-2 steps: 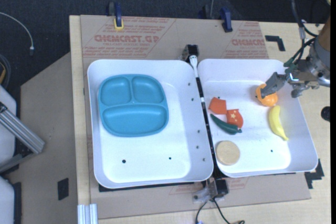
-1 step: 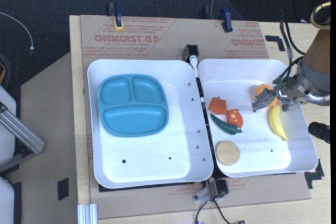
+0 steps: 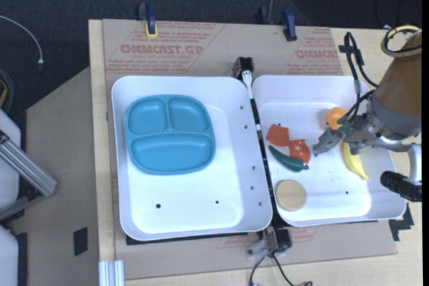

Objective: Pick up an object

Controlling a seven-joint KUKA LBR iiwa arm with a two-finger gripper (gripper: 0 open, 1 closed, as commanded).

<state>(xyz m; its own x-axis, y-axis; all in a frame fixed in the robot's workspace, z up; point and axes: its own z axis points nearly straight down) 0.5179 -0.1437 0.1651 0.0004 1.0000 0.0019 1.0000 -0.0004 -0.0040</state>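
1. The left bin (image 3: 134,211) holds a blue divided plate (image 3: 171,134).
2. In the right bin (image 3: 301,94) lie a red piece (image 3: 278,135), a red pepper with a green stem (image 3: 297,154) and a round wooden disc (image 3: 291,194).
3. Farther right are an orange ball (image 3: 334,118) and a banana (image 3: 354,161).
4. The gripper (image 3: 328,142) hangs between pepper and banana, holding nothing; I cannot tell how wide its jaws stand.

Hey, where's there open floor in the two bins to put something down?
Left bin: a broad bare strip in front of and right of the blue divided plate. Right bin: bare along the far wall. Crowded mid-bin around the red pieces, banana and tool.
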